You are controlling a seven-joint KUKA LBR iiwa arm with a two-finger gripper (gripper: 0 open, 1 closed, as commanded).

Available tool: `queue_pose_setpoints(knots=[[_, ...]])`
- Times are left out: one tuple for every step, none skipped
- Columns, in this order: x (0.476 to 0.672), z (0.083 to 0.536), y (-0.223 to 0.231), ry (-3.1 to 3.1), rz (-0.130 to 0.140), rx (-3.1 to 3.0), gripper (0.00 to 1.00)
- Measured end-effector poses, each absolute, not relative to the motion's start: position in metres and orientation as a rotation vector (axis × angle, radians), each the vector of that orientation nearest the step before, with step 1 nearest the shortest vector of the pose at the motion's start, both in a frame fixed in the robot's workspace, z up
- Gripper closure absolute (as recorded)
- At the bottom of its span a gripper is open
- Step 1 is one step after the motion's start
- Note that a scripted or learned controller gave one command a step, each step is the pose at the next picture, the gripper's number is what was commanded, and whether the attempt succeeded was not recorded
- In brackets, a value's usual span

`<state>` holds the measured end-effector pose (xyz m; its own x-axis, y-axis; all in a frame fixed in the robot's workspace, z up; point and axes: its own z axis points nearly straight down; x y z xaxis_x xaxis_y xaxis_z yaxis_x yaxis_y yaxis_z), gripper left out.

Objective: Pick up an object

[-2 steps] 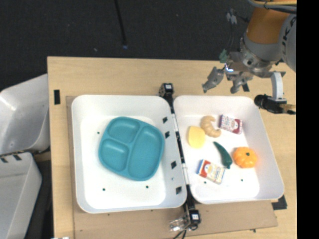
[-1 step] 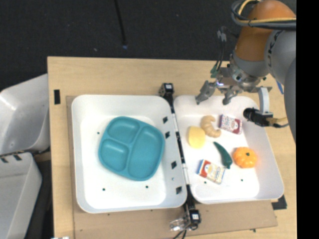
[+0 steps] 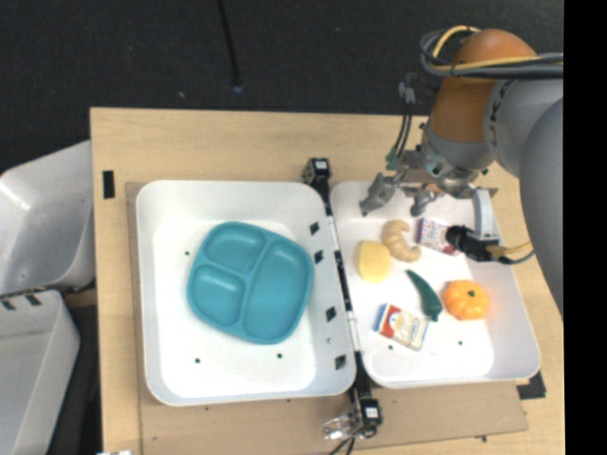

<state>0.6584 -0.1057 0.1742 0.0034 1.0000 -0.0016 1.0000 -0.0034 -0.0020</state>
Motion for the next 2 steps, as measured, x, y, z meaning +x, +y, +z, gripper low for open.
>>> queue_pose_setpoints(knots=[[0.653, 0.131, -0.106, -2.217, 0.004, -2.225, 0.0], [0.654, 0.145, -0.107, -2.218, -0.001, -2.231, 1.0]])
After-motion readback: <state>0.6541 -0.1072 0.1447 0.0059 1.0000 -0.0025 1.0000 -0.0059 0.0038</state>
